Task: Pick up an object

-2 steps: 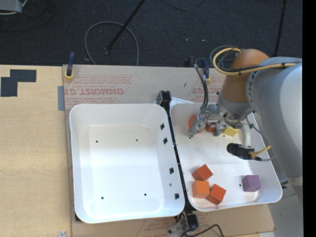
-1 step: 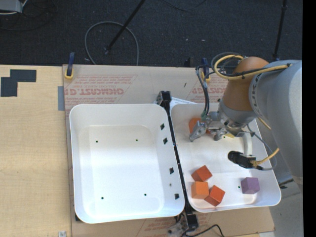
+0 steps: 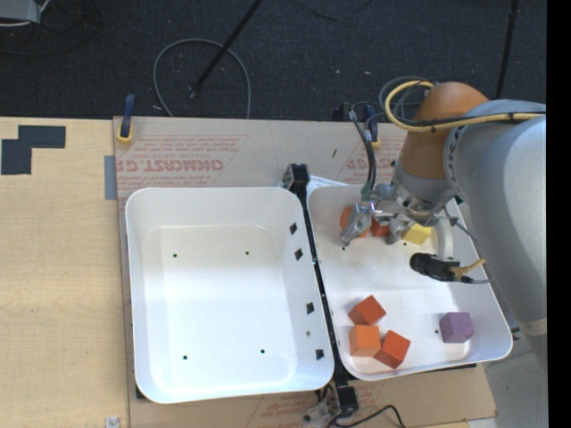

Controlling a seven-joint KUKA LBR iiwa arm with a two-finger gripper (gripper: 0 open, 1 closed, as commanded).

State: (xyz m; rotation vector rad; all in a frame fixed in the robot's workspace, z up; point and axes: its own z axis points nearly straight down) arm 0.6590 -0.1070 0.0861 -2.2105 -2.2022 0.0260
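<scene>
Dark carpet (image 3: 294, 43) with loose black cables fills the far side of the room; a cardboard sheet (image 3: 223, 154) with reversed red lettering lies under the two bins, and a pale wooden bench top (image 3: 53, 283) runs off to the left, marked with dark tape (image 3: 31, 145). We note a blue clamp (image 3: 128, 119) at the cardboard's far left corner.

The left bin (image 3: 134, 266) shows bare white floor with a few small dark dots; the right bin (image 3: 343, 279) holds the blocks. Near its front edge we count three orange-red cubes (image 3: 368, 311) bunched together and touching, with a purple cube (image 3: 456, 326) apart to their right.

The arm (image 3: 500, 203) comes in from the right, orange band (image 3: 442, 141) above the wrist; the gripper (image 3: 368, 225) hangs low over the far part of the right bin; its metal fingers (image 3: 354, 226) appear spread somewhat, though the view there is cluttered and we cannot tell how wide. An orange block (image 3: 349, 214) sits just beside the left finger and a red one (image 3: 382, 228) near the other; we cannot tell whether either is pinched, so no grasp recorded. A yellow block (image 3: 417, 234) lies just right of the gripper, under the wrist; a black part with an orange tip (image 3: 439, 267) sticks out beneath the arm.
</scene>
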